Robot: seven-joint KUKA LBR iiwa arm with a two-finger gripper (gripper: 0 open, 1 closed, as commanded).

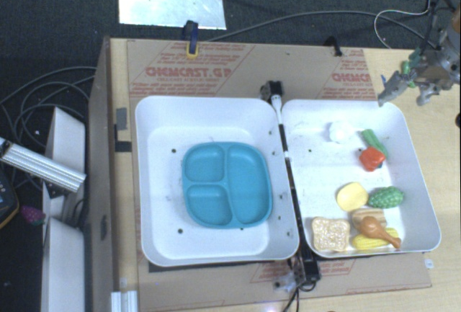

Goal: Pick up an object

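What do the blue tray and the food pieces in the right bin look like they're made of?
Blue tray: probably molded plastic, smooth, one even colour with rounded compartment walls. Food pieces, such as the red pepper, green lump and cracker: likely toy plastic or rubber, with saturated, uniform colours. The two bins look like thin white plastic, slightly glossy. All of this is judged from appearance only.

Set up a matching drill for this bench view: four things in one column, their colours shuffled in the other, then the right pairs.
Things:
1. divided plate in the left bin
2. bumpy vegetable in the right bin
3. cracker
4. round slice

Colours:
A. yellow
B. light blue
C. tan
D. green

Pairs: 1-B, 2-D, 3-C, 4-A
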